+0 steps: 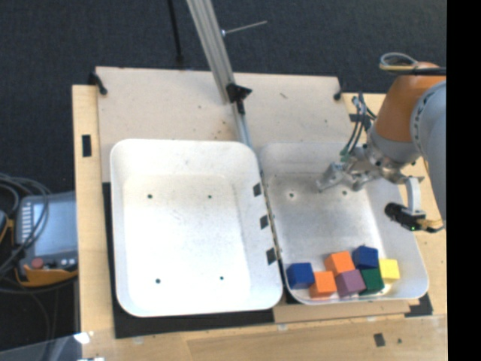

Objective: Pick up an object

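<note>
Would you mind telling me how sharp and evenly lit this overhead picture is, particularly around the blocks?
Camera view: soft overall, with block edges slightly blurred but colours distinct; lighting is even, with only faint shadows beside the blocks; the white bins look bright without hard glare; the hand is too blurry to read its fingers.

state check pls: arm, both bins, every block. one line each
gripper: over the right bin's far end, nothing seen in it
left bin: upright, flat on bench
right bin: upright, blocks clustered at near edge
blue block: resting, left end of cluster
orange blocks: two, resting
purple block: resting
green block: resting
dark blue block: resting
yellow block: resting, right end
</note>
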You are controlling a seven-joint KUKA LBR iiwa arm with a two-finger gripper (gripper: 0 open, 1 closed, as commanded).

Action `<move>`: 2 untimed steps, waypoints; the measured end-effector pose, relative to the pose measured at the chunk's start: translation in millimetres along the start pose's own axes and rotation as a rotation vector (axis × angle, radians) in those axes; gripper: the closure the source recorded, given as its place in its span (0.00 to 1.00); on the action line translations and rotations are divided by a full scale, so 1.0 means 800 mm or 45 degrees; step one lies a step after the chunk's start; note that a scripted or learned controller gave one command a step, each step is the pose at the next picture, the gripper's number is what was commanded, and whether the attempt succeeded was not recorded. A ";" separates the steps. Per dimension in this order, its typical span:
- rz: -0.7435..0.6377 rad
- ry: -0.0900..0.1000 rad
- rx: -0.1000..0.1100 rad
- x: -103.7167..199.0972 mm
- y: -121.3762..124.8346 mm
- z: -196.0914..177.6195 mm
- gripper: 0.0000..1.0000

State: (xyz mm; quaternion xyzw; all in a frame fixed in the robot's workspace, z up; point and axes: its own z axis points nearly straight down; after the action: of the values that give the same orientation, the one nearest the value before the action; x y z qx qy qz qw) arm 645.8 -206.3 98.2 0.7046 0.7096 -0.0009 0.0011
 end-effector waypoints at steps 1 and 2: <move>-0.003 -0.004 -0.006 -0.001 0.001 -0.015 1.00; -0.002 0.000 -0.011 -0.003 0.006 -0.097 1.00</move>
State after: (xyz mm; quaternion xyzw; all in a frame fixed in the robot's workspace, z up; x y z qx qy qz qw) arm 651.0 -208.8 176.2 0.7040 0.7102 0.0021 0.0044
